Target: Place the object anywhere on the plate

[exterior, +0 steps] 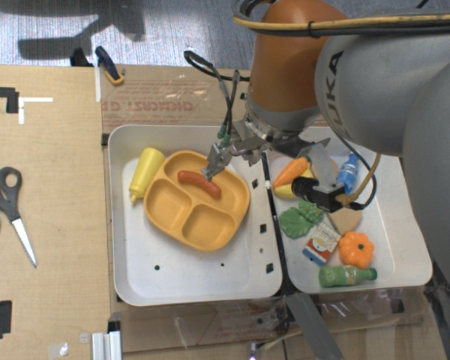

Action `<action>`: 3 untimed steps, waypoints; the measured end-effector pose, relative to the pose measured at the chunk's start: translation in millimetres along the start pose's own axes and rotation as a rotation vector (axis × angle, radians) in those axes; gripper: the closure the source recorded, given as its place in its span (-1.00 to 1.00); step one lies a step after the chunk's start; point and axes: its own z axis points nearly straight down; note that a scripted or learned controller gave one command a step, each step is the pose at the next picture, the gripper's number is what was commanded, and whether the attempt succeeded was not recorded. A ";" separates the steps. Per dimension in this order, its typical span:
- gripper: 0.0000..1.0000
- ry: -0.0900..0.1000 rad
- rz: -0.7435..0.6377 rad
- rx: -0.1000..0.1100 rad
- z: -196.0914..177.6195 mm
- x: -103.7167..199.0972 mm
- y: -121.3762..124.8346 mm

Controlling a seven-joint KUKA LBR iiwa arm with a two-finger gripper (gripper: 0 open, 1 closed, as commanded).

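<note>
Looming nearest, grey arm (390, 58) reaching over left bin (127, 268). Gripper (212, 165) poised over sausage (199, 184) lying in yellow plate (199, 220); finger state impossible to tell.

A large grey robot arm (390, 81) with an orange band (292, 47) reaches in from the right. Its wrist points down over the yellow plate (199, 201), with the two-finger gripper (212, 167) poised at the plate's upper right compartment.
</note>
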 end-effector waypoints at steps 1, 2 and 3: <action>-1.00 0.000 0.000 0.000 0.0 0.0 0.0; -1.00 0.000 0.000 0.000 0.0 0.0 0.0; -1.00 0.000 0.000 0.000 0.0 0.0 0.0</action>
